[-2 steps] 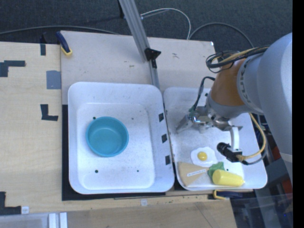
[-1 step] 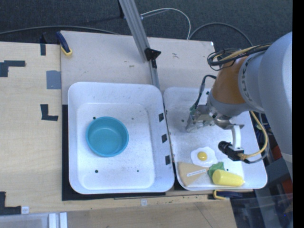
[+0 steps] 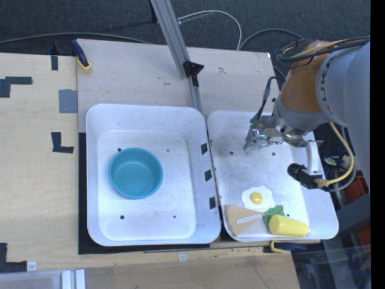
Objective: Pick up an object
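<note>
**A:** Where is the gripper (image 3: 252, 142) right now?

**B:** Over the right bin (image 3: 231, 125), in its upper half, above bare white floor. The grey arm (image 3: 337, 83) with its orange band (image 3: 301, 92) reaches in from the right edge of the view.

**A:** Are the fingers open or closed? Anything in them?

**B:** I cannot tell how far apart they stand; from this slant they are a small dark and metallic cluster. No object shows between them.

**A:** And the things it could pick up?

**B:** Three lie in the right bin, all at the near end, well apart from the gripper. A toy fried egg (image 3: 257, 198) sits in the middle of that bin's lower part. Just below it lies a tan wedge (image 3: 242, 217) like a slice of cheese or bread, close to the bin's near-left corner. Beside the wedge, to its right, is a yellow corn cob with green leaves (image 3: 286, 223), touching or nearly touching the wedge.

**A:** The left bin (image 3: 96, 122)?

**B:** It holds a blue bowl (image 3: 136, 173), upright, left of centre.

**A:** Anything else on the worktop (image 3: 120, 71)?

**B:** A slanted metal pole (image 3: 171, 29) rises behind the bins, and black cables (image 3: 210, 17) trail behind the far edge.
</note>
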Robot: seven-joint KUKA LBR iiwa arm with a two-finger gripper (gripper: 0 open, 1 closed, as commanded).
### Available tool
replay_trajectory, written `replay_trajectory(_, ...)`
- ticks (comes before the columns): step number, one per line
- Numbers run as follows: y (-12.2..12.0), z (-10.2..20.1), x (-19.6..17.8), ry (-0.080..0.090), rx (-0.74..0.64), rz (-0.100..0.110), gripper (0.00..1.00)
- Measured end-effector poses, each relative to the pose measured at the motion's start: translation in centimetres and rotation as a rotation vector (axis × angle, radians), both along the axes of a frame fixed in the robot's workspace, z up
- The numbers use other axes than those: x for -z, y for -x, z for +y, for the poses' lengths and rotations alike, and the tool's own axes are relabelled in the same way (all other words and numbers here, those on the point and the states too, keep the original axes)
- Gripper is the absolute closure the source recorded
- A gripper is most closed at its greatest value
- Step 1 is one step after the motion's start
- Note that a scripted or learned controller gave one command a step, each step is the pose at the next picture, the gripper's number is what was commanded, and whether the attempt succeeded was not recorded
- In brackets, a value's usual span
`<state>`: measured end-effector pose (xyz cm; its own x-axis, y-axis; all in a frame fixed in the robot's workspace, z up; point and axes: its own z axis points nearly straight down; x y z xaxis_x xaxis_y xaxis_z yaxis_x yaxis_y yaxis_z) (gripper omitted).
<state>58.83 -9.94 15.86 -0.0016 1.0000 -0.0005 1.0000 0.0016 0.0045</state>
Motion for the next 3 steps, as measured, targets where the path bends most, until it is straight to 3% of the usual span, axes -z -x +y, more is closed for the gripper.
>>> replay_trajectory(2, -0.4, -0.3, -11.6, 0.001, 0.000, -0.001, 1.00)
replay_trajectory(3, -2.7, 4.4, -10.0, -0.001, -0.004, 0.006, 1.00)
